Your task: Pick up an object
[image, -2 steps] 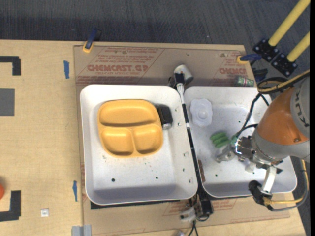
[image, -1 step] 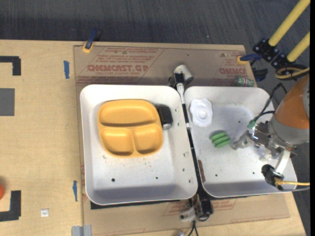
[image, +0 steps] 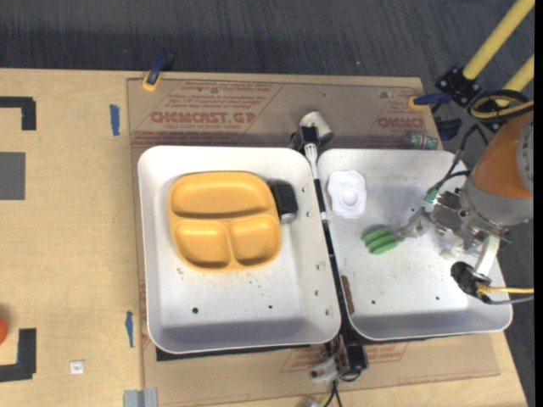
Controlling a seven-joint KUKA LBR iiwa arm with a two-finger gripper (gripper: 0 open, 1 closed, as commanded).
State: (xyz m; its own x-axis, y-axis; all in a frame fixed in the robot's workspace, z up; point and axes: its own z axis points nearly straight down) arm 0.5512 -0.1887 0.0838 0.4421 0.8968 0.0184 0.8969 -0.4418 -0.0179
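A small green object (image: pixel 381 241) lies near the middle of the right bin (image: pixel 399 312). My gripper (image: pixel 422 220) hangs low over this bin, just to the right of the green object and very close to it; I cannot tell whether they touch. A white round-topped object (image: pixel 346 192) rests in the bin's far left corner area. In the left bin (image: pixel 221 316), a yellow divided plate (image: pixel 226 219) lies with a small black object (image: pixel 284 200) against its right edge.
The two bins meet at a central ridge (image: pixel 327 236). The arm's orange-banded wrist (image: pixel 501 172) stands over the right bin's right rim. A green-and-white item (image: pixel 420 140) sits on the bench beyond the right bin.
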